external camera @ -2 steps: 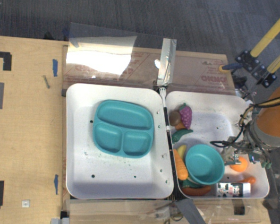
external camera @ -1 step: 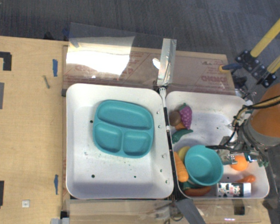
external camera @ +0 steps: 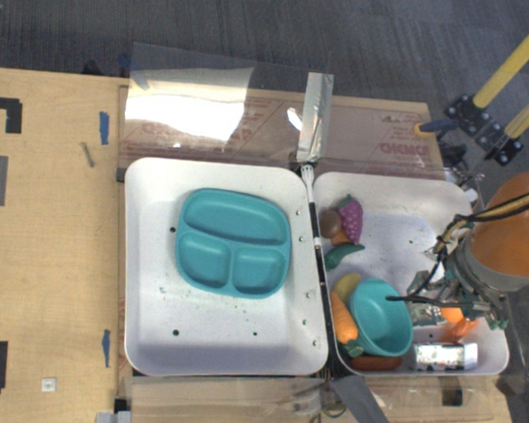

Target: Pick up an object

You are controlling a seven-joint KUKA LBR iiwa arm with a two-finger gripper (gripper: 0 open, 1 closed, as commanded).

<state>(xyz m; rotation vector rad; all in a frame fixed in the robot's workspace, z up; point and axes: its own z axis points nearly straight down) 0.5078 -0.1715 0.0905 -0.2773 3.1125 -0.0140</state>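
Observation:
The right bin (external camera: 399, 198) holds a pile of toys. A teal bowl (external camera: 380, 319) lies tilted near its front, with an orange carrot (external camera: 344, 320) and a yellow piece (external camera: 346, 284) on its left. Purple grapes (external camera: 351, 218), a brown piece (external camera: 332, 223) and a green piece (external camera: 341, 253) lie further back by the left wall. A white bottle (external camera: 446, 355) lies on its side at the front right. My gripper (external camera: 444, 302) hangs low over the bin's right side, just right of the bowl, above a small orange object (external camera: 457, 323) that it partly hides.
The left bin (external camera: 145, 270) carries a teal divided plate (external camera: 233, 242). A clear plastic sheet (external camera: 190, 112) lies behind the bins. Yellow-and-black stand legs (external camera: 495, 95) rise at the back right. The arm's orange band (external camera: 513, 235) overhangs the right bin's right wall.

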